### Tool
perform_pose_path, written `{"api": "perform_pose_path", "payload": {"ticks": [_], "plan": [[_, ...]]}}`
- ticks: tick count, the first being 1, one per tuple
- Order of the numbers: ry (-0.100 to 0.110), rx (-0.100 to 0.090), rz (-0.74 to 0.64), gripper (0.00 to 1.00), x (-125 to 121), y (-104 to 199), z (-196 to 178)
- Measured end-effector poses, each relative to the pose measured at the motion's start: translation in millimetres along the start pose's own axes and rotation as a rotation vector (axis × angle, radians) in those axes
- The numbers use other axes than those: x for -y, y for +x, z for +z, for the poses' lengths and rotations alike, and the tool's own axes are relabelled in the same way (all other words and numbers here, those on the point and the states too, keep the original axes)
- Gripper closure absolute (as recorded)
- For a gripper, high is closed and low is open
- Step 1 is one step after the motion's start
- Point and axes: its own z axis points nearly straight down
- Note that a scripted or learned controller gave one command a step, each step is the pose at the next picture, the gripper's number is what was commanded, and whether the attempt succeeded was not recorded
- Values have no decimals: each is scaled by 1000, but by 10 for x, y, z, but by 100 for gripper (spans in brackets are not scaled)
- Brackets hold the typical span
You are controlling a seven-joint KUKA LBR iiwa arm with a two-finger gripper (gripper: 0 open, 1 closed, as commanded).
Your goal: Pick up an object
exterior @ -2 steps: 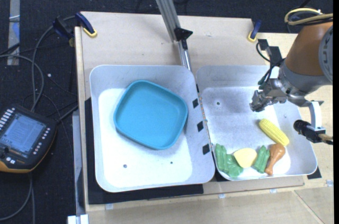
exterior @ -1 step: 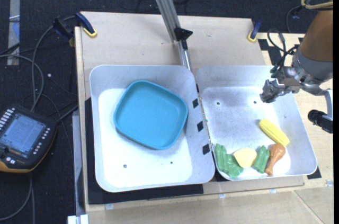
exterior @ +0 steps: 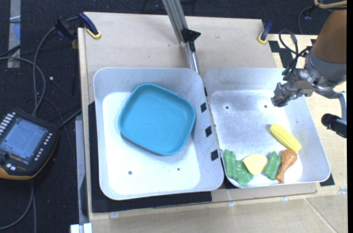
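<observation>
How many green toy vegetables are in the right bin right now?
2, both along the near edge: one green piece at the near-left corner, another green piece between the yellow round piece and the orange one. Overlap may hide more.

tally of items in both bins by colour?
Blue: 1, the square blue plastic plate in the left bin.
Green: 2, the knobbly green toy vegetable and the small green toy piece.
Yellow: 2, the yellow toy corn cob and the pale yellow rounded toy.
Orange: 1, the orange toy drumstick.
Total: 6
</observation>
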Motion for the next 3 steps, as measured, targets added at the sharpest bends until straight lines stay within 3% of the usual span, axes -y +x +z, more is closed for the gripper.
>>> {"api": "perform_pose_path", "payload": {"ticks": [1,3], "plan": [[0,-1,-4,100,-141,402,-38],[0,-1,-4,100,-317,1532,-203]]}}
